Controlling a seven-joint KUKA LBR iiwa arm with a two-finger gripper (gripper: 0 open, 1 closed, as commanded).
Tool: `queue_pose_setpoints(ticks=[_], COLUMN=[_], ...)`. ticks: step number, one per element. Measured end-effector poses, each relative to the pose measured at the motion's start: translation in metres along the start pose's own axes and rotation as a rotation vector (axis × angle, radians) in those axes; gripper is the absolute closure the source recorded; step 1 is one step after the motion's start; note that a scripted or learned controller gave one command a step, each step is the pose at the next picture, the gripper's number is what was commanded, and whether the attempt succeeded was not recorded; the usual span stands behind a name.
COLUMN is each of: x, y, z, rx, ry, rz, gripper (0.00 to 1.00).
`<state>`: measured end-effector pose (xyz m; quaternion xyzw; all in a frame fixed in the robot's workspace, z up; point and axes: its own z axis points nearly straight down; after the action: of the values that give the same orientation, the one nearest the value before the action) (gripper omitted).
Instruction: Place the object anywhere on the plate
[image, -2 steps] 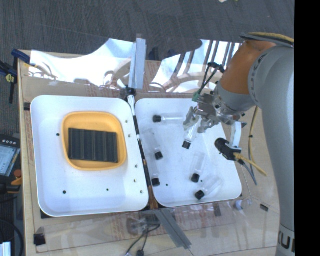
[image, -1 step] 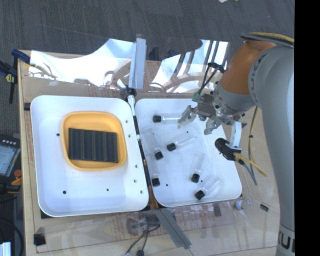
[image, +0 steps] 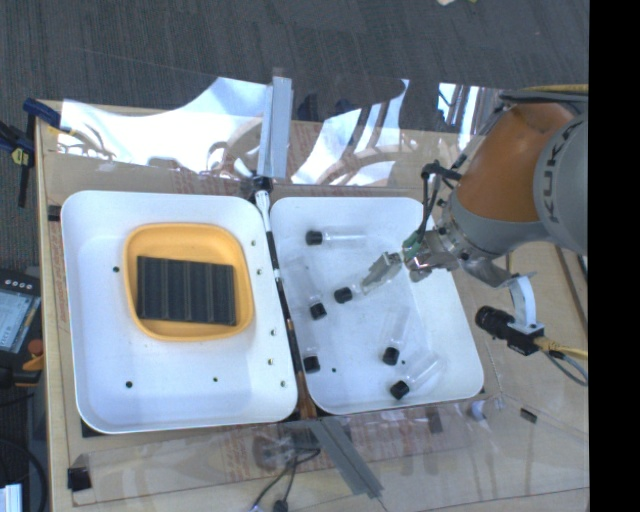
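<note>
Pincer (image: 383, 270) sits low over the right bin (image: 455, 330), near its upper middle — I can't tell from here if it's spread or closed on anything. Arm (image: 520, 175) comes in from the right. Clear vials with black caps lie scattered in that bin: one near the top (image: 335, 238), one just beside the pincer (image: 350, 292), others lower down (image: 410, 385). Yellow plate (image: 185, 245) with a dark ribbed insert sits in the left bin (image: 90, 370), well apart from the vials.

The gripper (image: 385, 268) hangs over the right bin (image: 440, 385) among scattered black-capped vials (image: 335, 238); the yellow plate (image: 185, 240) sits in the left bin (image: 90, 380).
</note>
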<state>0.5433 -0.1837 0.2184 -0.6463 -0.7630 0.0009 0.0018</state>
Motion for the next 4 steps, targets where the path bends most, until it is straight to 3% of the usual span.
queue_pose_setpoints(ticks=[1, 2, 4], x=[-0.021, -0.015, -0.016], y=[-0.039, -0.070, -0.070], z=[-0.020, -0.013, -0.013], rx=[-0.001, 0.000, 0.000], ry=[-0.001, 0.000, 0.000], rz=[-0.293, -0.622, -0.621], gripper=[0.00, 0.00, 0.00])
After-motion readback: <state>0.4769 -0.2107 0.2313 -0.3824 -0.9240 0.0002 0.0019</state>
